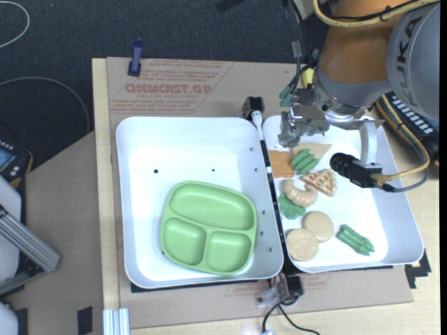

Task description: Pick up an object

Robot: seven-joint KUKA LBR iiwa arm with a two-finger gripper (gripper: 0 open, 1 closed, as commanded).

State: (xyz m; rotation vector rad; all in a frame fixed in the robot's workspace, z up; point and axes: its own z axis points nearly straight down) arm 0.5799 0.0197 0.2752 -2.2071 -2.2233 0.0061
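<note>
While the gripper [297, 132] hangs over the right bin's [394, 239] far left corner, above green beans [304, 160], I cannot tell its state; a green tray [208, 225] fills the left bin [140, 159].

A single fixed camera hangs above the table [174, 82] and looks down at a slant, so the far edge sits toward the top of the picture. It stands far enough back to take in both white bins whole: the left bin [133, 187] well to the left of the claw [297, 128], the right bin [398, 222] below and around the claw. The arm [363, 40] enters from the upper right, close to the lens.
</note>
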